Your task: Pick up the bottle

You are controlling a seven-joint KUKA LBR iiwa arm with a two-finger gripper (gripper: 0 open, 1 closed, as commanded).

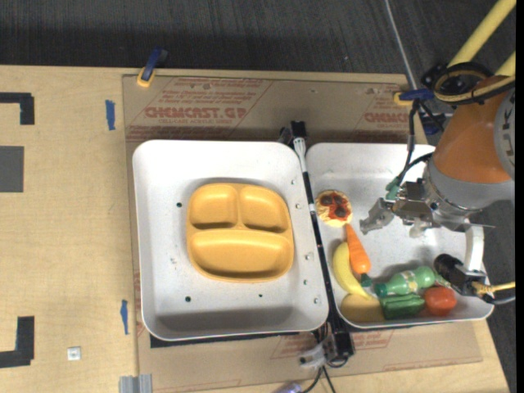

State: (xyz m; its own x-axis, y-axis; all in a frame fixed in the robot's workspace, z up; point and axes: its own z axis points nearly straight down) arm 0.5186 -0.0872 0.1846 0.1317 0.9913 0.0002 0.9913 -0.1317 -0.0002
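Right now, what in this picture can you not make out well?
Camera view:
- bottle: lower side hidden by a dark green thing.
- right bin: right wall hidden by the arm.
- round red-orange thing: too small to identify.
- banana: lower end blurs into a yellow lump; one thing or two, unclear.

Counted on the bench: 2 white bins, left bin (155, 244) and right bin (360, 166). 1 yellow divided plate (240, 229). 1 green bottle (407, 282). 1 carrot (357, 250). 1 banana (344, 270). 1 red tomato (440, 300). 1 round red-and-tan food piece (333, 206). 1 dark green block (401, 306) and 1 yellow lump (357, 308), kinds unclear.
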